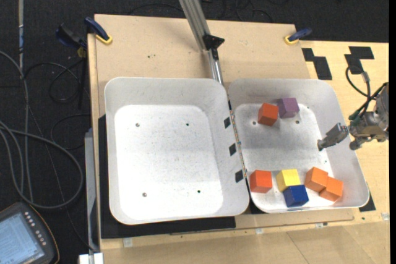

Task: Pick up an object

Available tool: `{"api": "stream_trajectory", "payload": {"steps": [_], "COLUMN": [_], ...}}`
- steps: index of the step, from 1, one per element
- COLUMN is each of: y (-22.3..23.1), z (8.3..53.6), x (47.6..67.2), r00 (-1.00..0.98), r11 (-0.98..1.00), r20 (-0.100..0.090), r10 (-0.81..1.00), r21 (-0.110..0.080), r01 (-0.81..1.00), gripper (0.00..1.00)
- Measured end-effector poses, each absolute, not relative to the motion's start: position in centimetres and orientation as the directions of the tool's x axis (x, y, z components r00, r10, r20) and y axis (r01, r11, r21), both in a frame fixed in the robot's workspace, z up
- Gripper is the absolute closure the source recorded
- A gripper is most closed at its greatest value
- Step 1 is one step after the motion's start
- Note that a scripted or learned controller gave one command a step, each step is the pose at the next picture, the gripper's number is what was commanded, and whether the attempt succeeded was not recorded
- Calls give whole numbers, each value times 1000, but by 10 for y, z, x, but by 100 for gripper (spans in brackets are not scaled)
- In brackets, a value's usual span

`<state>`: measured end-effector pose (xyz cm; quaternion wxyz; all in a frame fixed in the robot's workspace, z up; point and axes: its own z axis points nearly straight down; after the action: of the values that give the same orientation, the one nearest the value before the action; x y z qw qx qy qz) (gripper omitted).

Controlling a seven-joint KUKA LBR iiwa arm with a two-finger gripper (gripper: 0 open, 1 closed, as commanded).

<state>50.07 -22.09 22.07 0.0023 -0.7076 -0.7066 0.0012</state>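
I see the claw (344, 136) spread open, gripping nothing, at three o'clock over the right bin (328, 93), above the orange cubes (325, 183).

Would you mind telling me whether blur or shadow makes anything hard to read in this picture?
In the camera view, the gripper at the right bin's rim is small and soft-edged, so its fingers are unclear; the blocks look sharp, each casting a short shadow, like the purple block.

One fixed overhead camera, slanted down over both white bins (124, 91).
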Motion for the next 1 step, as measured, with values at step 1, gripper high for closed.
{"api": "stream_trajectory", "payload": {"steps": [1], "y": [-214], "z": [166], "x": [492], "r00": [1], "r11": [-1], "r20": [2], "r10": [1000], "r21": [-5], "r01": [1000], "gripper": [0]}}
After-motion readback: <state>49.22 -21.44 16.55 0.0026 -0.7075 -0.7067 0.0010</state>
